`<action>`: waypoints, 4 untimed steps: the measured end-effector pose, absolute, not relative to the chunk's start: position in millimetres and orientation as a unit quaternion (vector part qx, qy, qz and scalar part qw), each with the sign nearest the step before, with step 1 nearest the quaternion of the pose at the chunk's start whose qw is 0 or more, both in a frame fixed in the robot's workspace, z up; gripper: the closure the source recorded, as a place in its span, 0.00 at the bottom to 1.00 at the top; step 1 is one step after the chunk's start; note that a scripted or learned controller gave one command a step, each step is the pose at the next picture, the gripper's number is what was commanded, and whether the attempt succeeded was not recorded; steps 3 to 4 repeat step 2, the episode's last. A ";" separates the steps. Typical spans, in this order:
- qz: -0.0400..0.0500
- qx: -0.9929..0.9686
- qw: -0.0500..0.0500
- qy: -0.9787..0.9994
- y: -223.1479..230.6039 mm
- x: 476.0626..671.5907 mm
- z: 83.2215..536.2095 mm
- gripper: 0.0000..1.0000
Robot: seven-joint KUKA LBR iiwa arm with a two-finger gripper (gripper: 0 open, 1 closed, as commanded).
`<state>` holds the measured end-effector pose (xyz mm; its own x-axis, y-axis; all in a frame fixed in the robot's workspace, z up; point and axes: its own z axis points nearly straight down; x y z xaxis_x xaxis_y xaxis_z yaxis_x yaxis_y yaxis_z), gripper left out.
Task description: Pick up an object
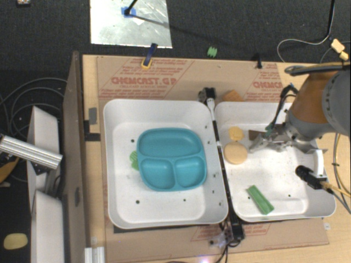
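The grey arm (pixel 321 106) with its orange band enters from the right edge of the frame and bends down over the right-hand shallow white bin (pixel 285 210). Its end effector (pixel 258 141) hangs low in the upper middle of that bin, its metal fingers pointing toward the left of the frame. Whether they stand apart or together cannot be told from this slant, and nothing can be seen between them.

Three loose things lie in the right bin. A small round pale-yellow piece (pixel 236 133) sits near the bin's upper left corner. Just below it lies a larger round tan disc (pixel 236 153), close to the bin's left wall and just left of the end effector's tip; contact between them cannot be judged. A flat green rectangular block (pixel 259 199) lies tilted in the lower middle of the bin, well apart from the end effector.

The left-hand shallow white bin (pixel 118 163) holds a blue plastic tray with three compartments (pixel 171 159) near its middle. A small green piece (pixel 133 159) peeks out at the tray's left edge, mostly hidden by it.

Both bins rest side by side on a brown cardboard-covered surface (pixel 164 78) with red printed lettering. An orange-tan object (pixel 232 96) lies on it just above the right bin's upper left corner.
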<state>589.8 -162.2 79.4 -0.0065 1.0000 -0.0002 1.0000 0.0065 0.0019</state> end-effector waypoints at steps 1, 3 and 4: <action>0.002 0.704 0.003 0.710 -123.9 641.1 85.9 0.00; 0.002 0.705 0.003 0.710 -126.7 639.9 97.0 1.00; 0.002 0.705 0.003 0.710 -126.7 639.9 97.0 1.00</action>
